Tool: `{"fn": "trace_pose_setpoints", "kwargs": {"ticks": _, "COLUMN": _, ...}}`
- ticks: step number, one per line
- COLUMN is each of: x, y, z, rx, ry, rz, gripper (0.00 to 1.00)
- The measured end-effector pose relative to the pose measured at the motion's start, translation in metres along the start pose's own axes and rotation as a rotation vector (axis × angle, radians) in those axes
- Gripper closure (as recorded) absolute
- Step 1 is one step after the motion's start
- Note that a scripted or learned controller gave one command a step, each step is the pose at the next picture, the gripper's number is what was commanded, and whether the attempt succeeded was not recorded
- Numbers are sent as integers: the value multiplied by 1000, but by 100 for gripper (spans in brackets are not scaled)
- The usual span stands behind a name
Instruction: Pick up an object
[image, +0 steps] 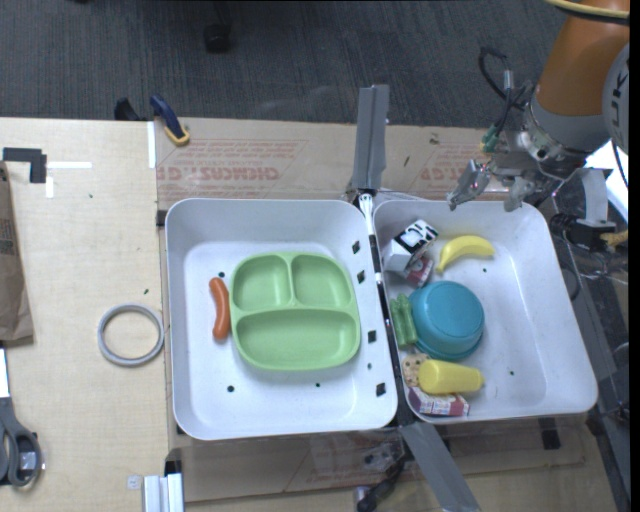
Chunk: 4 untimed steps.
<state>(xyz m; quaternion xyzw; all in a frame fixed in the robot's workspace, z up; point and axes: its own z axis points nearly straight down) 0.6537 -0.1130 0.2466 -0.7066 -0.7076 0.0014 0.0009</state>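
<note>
While pincer (489, 188) hovers open (holding nothing), one banana (464, 249), one blue bowl (448, 318)

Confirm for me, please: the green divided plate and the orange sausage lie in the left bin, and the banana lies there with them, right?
Not quite. The camera view shows the banana in the right bin, above the blue bowl. The green divided plate and orange sausage do lie in the left bin.

Hand (492, 190) hangs open, fingers spread, holding nothing.
</note>
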Motion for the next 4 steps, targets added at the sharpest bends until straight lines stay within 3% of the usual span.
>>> {"fn": "trace_pose_setpoints", "kwargs": {"ticks": 1, "x": 12, "y": 0, "z": -88, "rx": -2, "ry": -2, "rz": -128, "gripper": 0}}
{"fn": "trace_pose_setpoints", "kwargs": {"ticks": 2, "x": -65, "y": -53, "z": -165, "rx": -3, "ry": -2, "rz": -122, "gripper": 0}}
{"fn": "trace_pose_setpoints", "kwargs": {"ticks": 3, "x": -94, "y": -61, "z": -97, "rx": 0, "ry": 0, "rz": -20, "gripper": 0}}
{"fn": "trace_pose_setpoints", "kwargs": {"ticks": 4, "x": -75, "y": -22, "z": -195, "rx": -2, "ry": -1, "rz": -22, "gripper": 0}}
